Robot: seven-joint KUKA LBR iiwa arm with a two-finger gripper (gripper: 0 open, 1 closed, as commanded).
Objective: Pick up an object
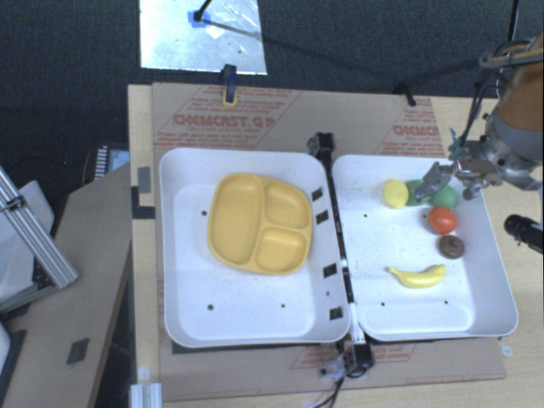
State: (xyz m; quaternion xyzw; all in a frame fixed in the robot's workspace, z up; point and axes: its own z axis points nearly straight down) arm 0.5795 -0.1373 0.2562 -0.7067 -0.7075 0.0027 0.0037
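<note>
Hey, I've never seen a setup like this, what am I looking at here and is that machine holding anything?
One camera looks down at a slant on a bench with two white bins. The left bin holds a yellow divided plate. The right bin holds toy food: a lemon, a green piece, a tomato, a brown round piece and a banana. The grey arm reaching in from the right is a robot. Its gripper hangs over the green piece. I see nothing clearly held.
</note>
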